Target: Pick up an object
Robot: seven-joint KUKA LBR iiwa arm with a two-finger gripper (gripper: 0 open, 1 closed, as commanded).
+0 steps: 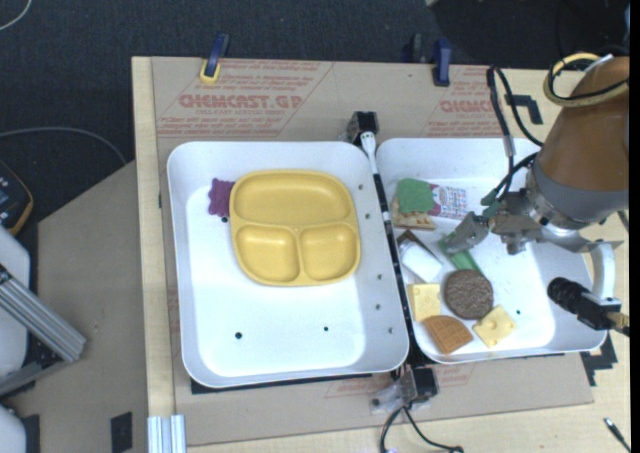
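White plastic formed both shallow bins: the left bin (200, 271) held one yellow three-compartment tray (295, 224) and one purple scrap (219, 197) touching the tray's left edge, while the right bin (530, 326) held the crowded candidates for picking. Counted there were one brown round patty (467, 293), one green piece (414, 193) lying on a tan slice, one printed packet (452, 202), two yellow cheese-like pieces (493, 327), one orange-brown wedge (447, 333) and one small dark green piece (462, 261). The gripper (468, 236) hung low over the bin's middle, just above the dark green piece; whether it stood wide or narrow could not be told, and nothing was seen gripped. Likely faults: because the items lay touching, a descent could nudge a neighbour, pinch two at once, or slip off the flat patty's edge.
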